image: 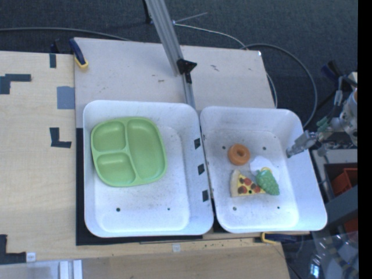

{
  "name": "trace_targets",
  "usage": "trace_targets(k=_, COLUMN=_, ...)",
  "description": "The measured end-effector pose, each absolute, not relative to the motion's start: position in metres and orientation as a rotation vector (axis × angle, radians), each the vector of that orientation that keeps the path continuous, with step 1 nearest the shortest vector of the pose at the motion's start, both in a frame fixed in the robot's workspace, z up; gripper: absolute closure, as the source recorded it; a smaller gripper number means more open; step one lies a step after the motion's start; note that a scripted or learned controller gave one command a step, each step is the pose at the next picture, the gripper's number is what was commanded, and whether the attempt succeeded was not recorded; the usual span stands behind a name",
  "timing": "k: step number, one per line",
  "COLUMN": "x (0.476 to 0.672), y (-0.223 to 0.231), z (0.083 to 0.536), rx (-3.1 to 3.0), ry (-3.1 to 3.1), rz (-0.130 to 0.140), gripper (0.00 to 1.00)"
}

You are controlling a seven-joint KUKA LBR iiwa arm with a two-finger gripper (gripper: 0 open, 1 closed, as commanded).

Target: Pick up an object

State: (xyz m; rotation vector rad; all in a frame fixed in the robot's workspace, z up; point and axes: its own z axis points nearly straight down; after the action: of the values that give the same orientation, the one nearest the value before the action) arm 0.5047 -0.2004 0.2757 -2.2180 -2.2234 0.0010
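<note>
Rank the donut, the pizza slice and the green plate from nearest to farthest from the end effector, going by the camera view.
From the end effector at the right bin's right wall:
1. Donut, right bin, middle.
2. Pizza slice, right bin, just below the donut; nearly as close.
3. Green plate, left bin, farthest.

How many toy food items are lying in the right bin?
3, clustered together: an orange donut near the middle, a pizza slice just below it, and a green leafy item overlapping the slice's right end.

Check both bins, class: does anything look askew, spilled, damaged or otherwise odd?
Nothing stands out. The green divided plate lies flat in the left bin; the donut, pizza slice and green toy sit in the right bin.
</note>
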Motion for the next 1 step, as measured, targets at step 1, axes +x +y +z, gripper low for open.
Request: trace_targets(k=1, x=0.5047, y=-0.2005, z=0.2757, rx=-2.218, ry=-2.223, rz=0.001, gripper=0.0)
